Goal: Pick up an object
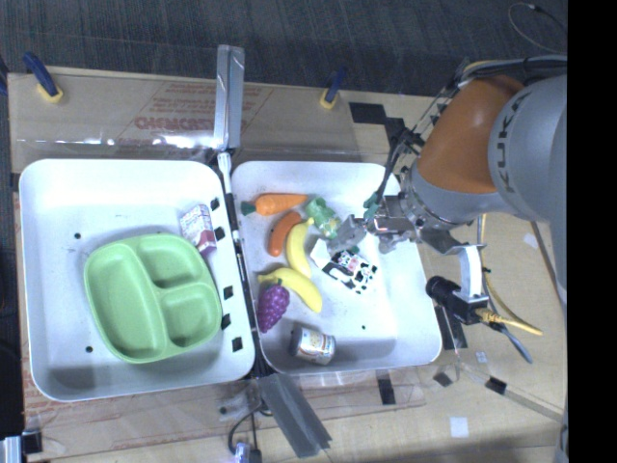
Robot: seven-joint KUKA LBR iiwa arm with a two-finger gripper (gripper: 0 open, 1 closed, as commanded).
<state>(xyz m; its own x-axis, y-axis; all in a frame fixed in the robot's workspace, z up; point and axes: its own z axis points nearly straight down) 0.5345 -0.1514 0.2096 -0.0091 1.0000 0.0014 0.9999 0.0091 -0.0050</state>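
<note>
My gripper hangs over the right bin, near its right middle, and its fingers stand open with nothing between them. Just below and left of it lies a black-and-white patterned card. A small green item sits close to the gripper's left. Further left are an orange carrot, a shorter orange piece, two yellow bananas, a purple grape bunch and a tin can on its side near the front wall.
The left bin holds a green divided plate and a small red-and-white packet by the divider. Blue clamps grip the bench's far edge. Bare floor shows in the right bin's front right corner.
</note>
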